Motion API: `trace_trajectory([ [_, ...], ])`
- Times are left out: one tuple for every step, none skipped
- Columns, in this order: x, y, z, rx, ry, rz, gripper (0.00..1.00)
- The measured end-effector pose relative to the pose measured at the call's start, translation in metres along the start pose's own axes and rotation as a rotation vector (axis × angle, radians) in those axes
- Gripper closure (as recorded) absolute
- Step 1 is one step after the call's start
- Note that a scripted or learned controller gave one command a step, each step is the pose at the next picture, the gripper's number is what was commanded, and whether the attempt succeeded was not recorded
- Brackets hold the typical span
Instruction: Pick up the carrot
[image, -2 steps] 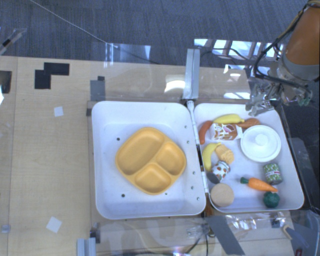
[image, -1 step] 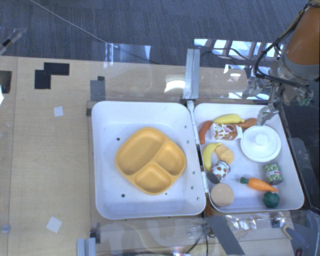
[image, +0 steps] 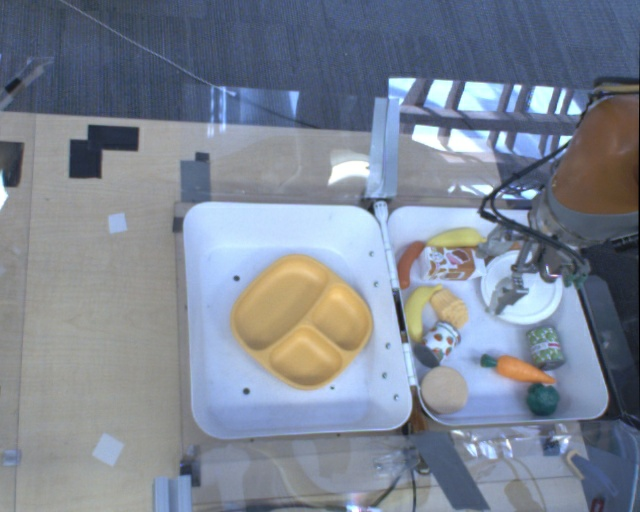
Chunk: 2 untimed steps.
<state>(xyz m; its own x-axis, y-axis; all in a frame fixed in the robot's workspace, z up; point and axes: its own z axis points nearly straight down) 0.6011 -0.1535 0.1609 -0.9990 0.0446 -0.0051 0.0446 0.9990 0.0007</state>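
The carrot (image: 522, 369), orange with a green top at its left end, lies flat near the front right of the right bin (image: 585, 345). My gripper (image: 530, 283) hangs over a white round dish (image: 530, 303) in the same bin, a short way behind the carrot and apart from it. It is open, with nothing between its fingers. The grey arm with its orange band (image: 600, 155) comes in from the upper right.
Around the carrot are a green can (image: 546, 347) just behind it, a dark green ball (image: 543, 399) in front, and a tan round bun (image: 444, 388) to the left. Bananas (image: 455, 238) and other toy foods fill the bin's left half. A yellow divided plate (image: 302, 320) sits in the left bin (image: 210, 300).
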Motion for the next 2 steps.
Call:
trace_trajectory([
  [0.073, 0.036, 0.044, -0.001, 0.003, -0.047, 0.00],
  [0.105, -0.028, 0.071, 0.004, -0.010, -0.122, 0.00],
])
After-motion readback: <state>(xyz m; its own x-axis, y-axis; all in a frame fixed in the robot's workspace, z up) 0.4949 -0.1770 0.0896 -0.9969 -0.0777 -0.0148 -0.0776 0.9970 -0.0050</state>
